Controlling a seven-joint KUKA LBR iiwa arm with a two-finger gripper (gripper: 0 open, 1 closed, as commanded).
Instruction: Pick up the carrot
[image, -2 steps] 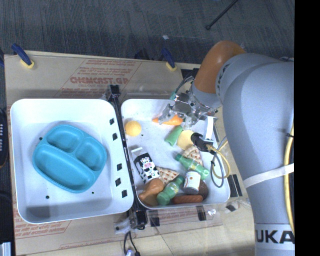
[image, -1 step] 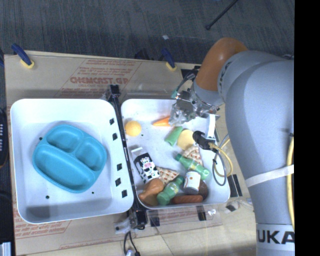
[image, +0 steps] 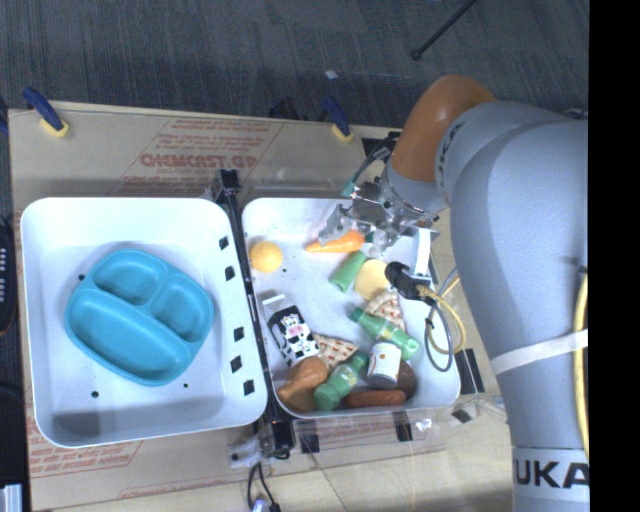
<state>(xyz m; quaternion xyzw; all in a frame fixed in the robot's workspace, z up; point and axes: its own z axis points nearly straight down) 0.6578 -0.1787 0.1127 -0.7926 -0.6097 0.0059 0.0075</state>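
Observation:
The orange carrot (image: 336, 242) lies in the right bin (image: 300, 215), near its far wall, pointing left. My gripper (image: 367, 224) hangs right over the carrot's right end, at its thick tip. The wrist hardware hides where they meet, so I cannot tell whether the carrot is touched or gripped.
In the right bin are a yellow ball (image: 266, 257), a green piece (image: 349, 271), a yellow piece (image: 372, 278), a cow-print carton (image: 291, 335) and a heap of toy food and bottles (image: 350, 375) at the near end. The left bin (image: 50, 230) holds a blue divided plate (image: 140, 315).

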